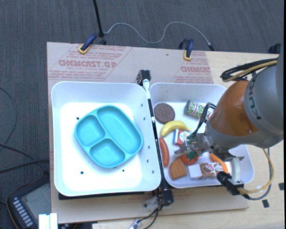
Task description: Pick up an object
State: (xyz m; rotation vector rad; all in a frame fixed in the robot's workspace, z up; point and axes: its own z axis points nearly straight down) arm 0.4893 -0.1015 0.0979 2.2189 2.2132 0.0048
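Observation:
My gripper (190, 147) is down in the right bin (207, 88), amid a cluster of toy foods. Directly under it sit a small red tomato-like piece (191, 158) and a red and white packet (180, 137). A yellow banana (175, 126) lies just to its left, touching the packet. Near the bin's front lie an orange waffle square (177, 169) and a white box (203, 171). A red sausage (164, 151) rests along the left wall. The arm's orange band hides the bin's right side.
A brown round cookie (164, 111) and a green can (195, 109) lie at the back of the right bin. An orange carrot piece (219, 162) pokes out beside the arm. The left bin (66, 92) holds a blue divided plate (108, 135).

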